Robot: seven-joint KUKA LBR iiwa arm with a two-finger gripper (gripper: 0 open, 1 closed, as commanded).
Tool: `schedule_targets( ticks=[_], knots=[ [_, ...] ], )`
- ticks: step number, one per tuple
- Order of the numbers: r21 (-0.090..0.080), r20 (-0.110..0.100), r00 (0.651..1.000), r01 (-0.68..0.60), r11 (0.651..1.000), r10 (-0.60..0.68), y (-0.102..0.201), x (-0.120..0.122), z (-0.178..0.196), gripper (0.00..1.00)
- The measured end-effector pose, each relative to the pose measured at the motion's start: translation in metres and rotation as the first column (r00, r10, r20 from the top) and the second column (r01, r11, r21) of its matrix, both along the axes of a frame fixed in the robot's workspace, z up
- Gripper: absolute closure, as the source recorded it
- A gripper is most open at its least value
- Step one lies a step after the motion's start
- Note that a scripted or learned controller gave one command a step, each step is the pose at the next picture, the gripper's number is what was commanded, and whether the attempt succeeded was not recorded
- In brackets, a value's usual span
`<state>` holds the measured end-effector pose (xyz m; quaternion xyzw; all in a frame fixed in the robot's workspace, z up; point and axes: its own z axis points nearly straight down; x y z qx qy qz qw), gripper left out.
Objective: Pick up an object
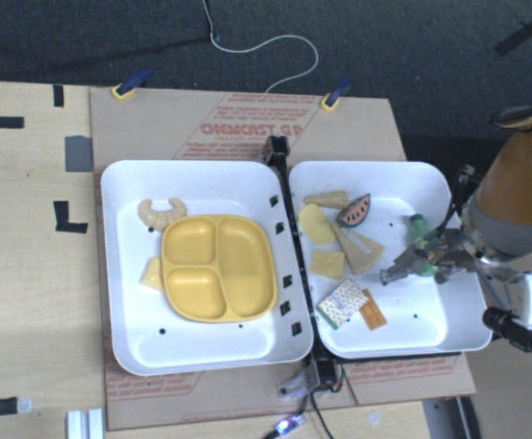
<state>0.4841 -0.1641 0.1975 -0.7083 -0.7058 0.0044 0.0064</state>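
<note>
My gripper hangs low over the right part of the right bin, pointing left. It is a short way right of a cluster of pale yellow cheese-like wedges. A watermelon slice and a tan bread piece lie at the bin's back. A checkered white and green packet and an orange cracker lie toward the front. A small green piece shows just behind the gripper. Nothing is visibly held.
The left bin holds a yellow divided plate, a tan curved pastry and a yellow wedge. A black divider runs between the bins. The arm's orange and grey body stands over the right rim.
</note>
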Motion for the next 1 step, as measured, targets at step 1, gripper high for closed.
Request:
schedule_targets(
  ticks=[1],
  knots=[
    [-0.003,0.013,1.0,-0.004,1.0,0.004,0.0002,0.0031,0.0062,0.0]
  ],
)
